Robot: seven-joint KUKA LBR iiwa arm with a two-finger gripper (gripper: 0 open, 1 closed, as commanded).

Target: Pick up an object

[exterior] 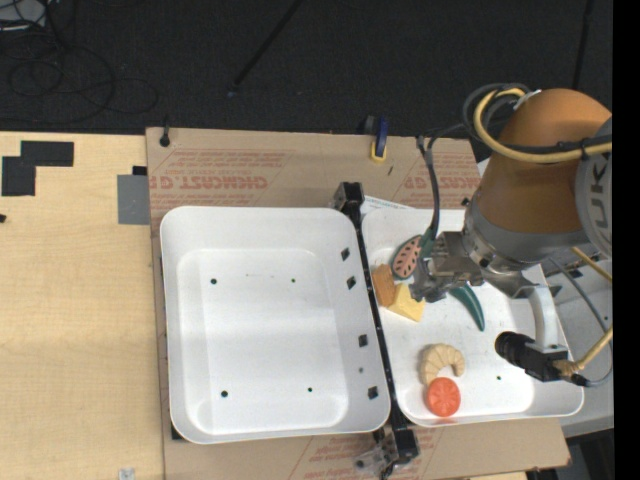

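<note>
My gripper [428, 286] hangs low over the middle of the right bin [500, 400], right above a yellow cheese wedge [403, 305] and an orange-brown piece [382, 286]. A red watermelon slice [406, 258] lies just left of the gripper. A green pepper [470, 302] pokes out on its right side. Nearer the front of the bin lie a beige croissant [441, 360] and a red tomato [443, 397]. The arm's body hides the fingertips.
The left bin [190, 268] sits beside the right one, with a black clip strip [362, 298] along their shared wall. The bench [70, 298] spreads to the left, and a blue-yellow clamp [379, 138] stands at the cardboard's back edge.
</note>
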